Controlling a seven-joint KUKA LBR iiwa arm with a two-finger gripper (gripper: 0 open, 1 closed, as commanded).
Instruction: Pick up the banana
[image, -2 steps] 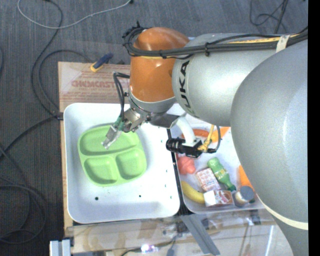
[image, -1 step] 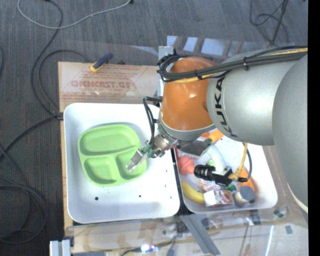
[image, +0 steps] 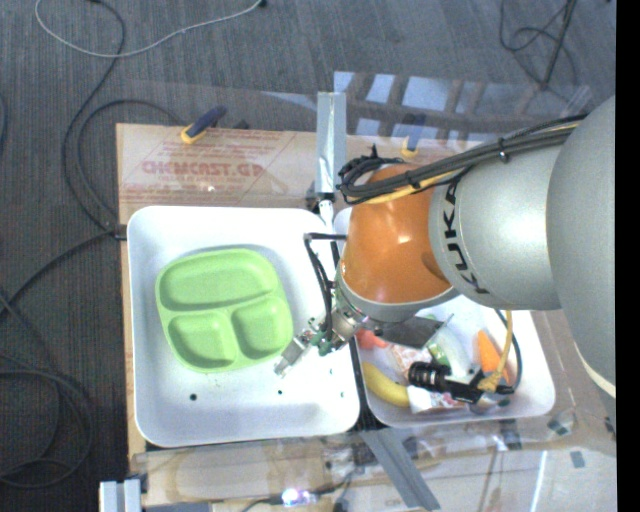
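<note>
Bench (image: 205, 172), two white bins side by side. Left bin (image: 150, 415): a green divided tray (image: 222, 308) is lying flat in it, three compartments, all of it showing. The gripper (image: 297, 352) is hanging over this left bin, just beside the tray's near right corner; it is appearing small and blurred, so whether it is spread or pressed together cannot be told, and nothing is showing in its grasp. Right bin (image: 538, 392): the arm (image: 520, 230) is covering most of it, its orange band sitting over the far half. The banana (image: 384, 385) is lying in the right bin near its left wall, well apart from the gripper; one end is disappearing under the arm and the other under a pale wrapper (image: 432, 402). An orange thing (image: 488, 350) is peeking out farther right, too hidden to name. The rest of this bin's contents are lying in shadow and cannot be made out.
</note>
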